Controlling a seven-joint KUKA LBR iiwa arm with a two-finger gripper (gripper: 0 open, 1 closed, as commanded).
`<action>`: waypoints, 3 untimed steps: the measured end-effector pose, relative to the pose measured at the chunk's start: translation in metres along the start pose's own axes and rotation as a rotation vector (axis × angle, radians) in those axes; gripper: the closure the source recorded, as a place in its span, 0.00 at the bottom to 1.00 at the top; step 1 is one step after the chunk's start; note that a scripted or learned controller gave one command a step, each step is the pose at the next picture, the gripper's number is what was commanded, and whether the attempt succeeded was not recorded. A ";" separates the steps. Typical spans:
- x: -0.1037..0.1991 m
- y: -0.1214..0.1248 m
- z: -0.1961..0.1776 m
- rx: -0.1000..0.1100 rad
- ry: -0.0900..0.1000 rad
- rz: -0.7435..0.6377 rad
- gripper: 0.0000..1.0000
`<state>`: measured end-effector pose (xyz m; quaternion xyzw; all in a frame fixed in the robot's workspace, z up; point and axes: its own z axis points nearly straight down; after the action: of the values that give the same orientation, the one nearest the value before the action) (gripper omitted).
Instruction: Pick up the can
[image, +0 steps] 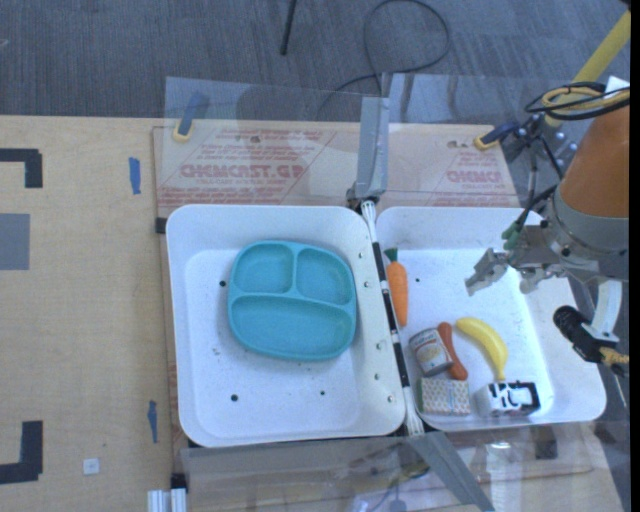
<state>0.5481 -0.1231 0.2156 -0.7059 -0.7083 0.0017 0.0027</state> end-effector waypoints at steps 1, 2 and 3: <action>0.030 -0.058 0.089 -0.016 -0.004 -0.012 0.00; 0.057 -0.065 0.035 -0.005 -0.003 -0.340 0.00; 0.017 -0.062 0.127 -0.020 -0.002 -0.438 0.00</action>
<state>0.4856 -0.1063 0.0889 -0.5352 -0.8447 -0.0053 -0.0047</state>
